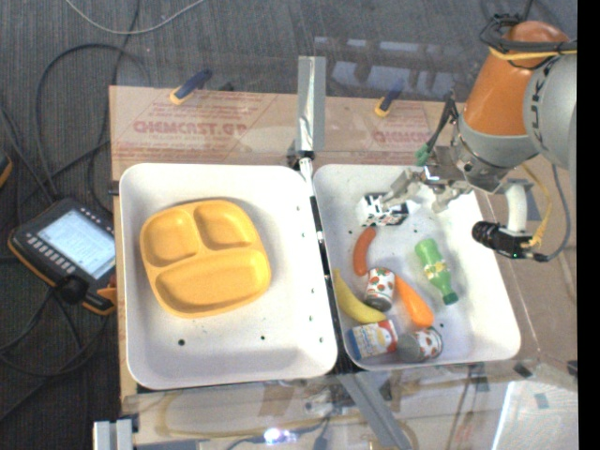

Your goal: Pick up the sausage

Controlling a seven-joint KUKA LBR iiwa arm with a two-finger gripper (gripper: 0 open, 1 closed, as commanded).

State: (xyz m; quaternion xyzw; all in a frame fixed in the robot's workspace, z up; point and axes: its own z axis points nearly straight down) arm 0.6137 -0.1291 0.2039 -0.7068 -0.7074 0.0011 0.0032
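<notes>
Hovering: I see the gripper [405,191] above the upper part of the right bin [502,340], its metal fingers [397,192] angled toward the left.
Hand state: I cannot tell from my feed whether the fingers are spread or pressed together; nothing shows between them.
Arm: I see the grey arm [553,111] with its orange band reaching in from the right, over the bin's upper right corner.
Just below the fingers: a small black-and-white spotted item [382,211] lies at the fingertips; I cannot tell if they touch it.
Sausage: the sausage [363,250] lies in the right bin, just below the spotted item, near the bin's left wall, running roughly up and down, apart from the gripper.
Around the sausage: a small can [380,289] sits at its lower end, a banana [353,303] just left of that, a carrot [414,304] to the right, and a green bottle [437,270] further right.
Bottom edge: two more cans [373,338] lie side by side.
Left bin: I see a yellow divided tray [205,256] resting in the left bin [141,354].
</notes>
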